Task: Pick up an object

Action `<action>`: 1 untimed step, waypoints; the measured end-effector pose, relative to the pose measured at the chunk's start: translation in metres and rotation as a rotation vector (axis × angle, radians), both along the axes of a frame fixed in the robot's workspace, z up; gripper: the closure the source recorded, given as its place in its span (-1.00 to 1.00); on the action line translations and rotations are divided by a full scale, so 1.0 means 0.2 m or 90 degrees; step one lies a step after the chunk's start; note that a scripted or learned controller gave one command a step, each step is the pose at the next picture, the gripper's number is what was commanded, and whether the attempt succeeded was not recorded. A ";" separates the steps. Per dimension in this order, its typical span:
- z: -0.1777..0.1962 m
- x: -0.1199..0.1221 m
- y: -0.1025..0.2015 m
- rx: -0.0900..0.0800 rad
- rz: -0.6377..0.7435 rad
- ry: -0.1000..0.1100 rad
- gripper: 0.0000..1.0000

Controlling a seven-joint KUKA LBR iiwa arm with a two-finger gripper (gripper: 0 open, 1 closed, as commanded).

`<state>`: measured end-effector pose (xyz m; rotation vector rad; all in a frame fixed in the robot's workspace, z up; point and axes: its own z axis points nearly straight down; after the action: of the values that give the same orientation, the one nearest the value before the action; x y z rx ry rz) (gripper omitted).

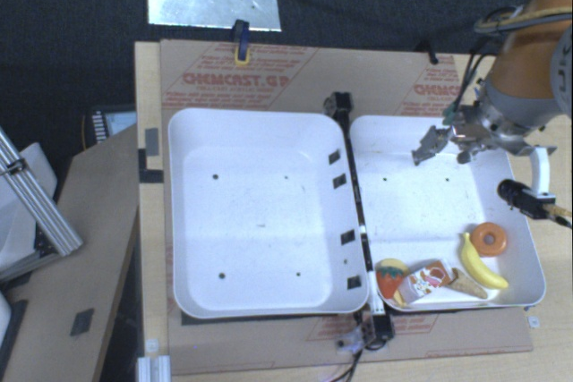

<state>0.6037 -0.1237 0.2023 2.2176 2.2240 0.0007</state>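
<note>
We judged the approach step underway: the end effector (443, 145), fingers apart and empty, needed lowering toward the banana (481, 263).

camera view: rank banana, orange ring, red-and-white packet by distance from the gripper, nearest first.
Gripper hangs over the right bin's far part.
1. Orange ring, by the bin's right wall.
2. Banana, just below the ring.
3. Red-and-white packet, at the near wall, left of the banana.

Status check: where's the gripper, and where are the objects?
Gripper above right bin, far end, nothing between its fingers. Banana, orange ring, packet clustered at near edge. Path clear.
</note>
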 end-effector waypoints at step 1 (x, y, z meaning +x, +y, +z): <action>0.45 -0.14 -0.02 -0.001 -0.001 -0.006 -1.00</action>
<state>0.5762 -0.1272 0.2932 2.2146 2.2158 0.0092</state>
